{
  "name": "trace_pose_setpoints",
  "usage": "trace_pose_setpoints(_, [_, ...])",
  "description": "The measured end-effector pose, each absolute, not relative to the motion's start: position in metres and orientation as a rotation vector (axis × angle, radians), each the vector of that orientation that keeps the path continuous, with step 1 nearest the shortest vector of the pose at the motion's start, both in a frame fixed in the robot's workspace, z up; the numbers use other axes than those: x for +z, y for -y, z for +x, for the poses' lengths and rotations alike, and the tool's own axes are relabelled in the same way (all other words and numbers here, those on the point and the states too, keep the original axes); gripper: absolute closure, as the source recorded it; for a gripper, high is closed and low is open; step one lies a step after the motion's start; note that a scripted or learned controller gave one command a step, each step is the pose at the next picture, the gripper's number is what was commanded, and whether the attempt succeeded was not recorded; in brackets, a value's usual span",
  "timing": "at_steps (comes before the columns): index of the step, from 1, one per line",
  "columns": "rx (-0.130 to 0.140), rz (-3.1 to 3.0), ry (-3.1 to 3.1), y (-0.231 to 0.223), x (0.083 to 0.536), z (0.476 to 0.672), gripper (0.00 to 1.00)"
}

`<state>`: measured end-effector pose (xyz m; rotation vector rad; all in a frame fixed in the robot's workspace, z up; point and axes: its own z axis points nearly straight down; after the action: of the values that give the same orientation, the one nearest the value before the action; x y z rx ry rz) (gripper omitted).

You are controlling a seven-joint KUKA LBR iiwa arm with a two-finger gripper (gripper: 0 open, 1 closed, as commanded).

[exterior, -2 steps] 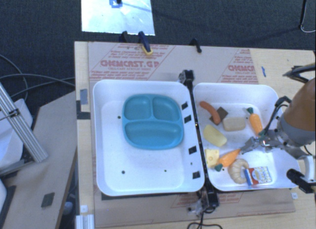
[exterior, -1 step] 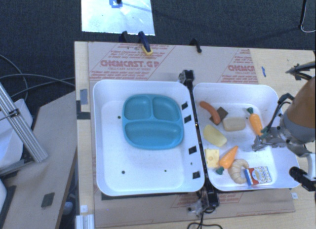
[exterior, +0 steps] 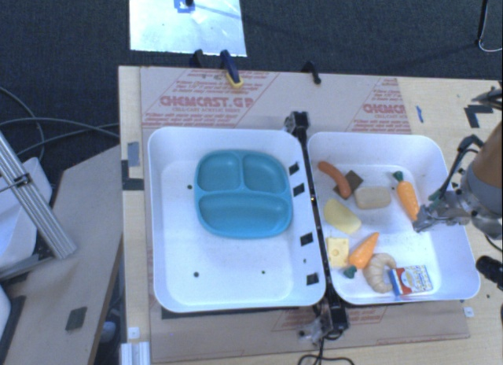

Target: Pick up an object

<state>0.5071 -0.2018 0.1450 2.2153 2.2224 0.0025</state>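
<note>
On the bench (exterior: 134, 222), we see first the left bin (exterior: 177, 277), which holds a blue divided plate (exterior: 242, 195). Next comes the right bin (exterior: 452, 277) with the candidates for picking: a sausage (exterior: 332, 175) by a dark block (exterior: 351, 182), a beige potato-like piece (exterior: 372, 197), a yellow lemon-like piece (exterior: 342, 215), a cheese wedge (exterior: 338, 250), a small carrot (exterior: 364, 250), a shrimp-like piece (exterior: 380, 271), a small carton (exterior: 412, 280) and a larger carrot (exterior: 406, 199). At the far right the end effector (exterior: 431, 219) sits low inside that bin, just beside the larger carrot, and we cannot tell whether it is wide or narrow. We judge this the approach step, with nothing visibly held. The next move calls for centring over one item, likely the larger carrot, then closing and lifting.
</note>
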Motion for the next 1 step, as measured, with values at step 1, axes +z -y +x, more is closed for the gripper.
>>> trace_pose_setpoints(1, [0.004,2.213,-2.222,0.2018,0.1891,0.5131,1.00])
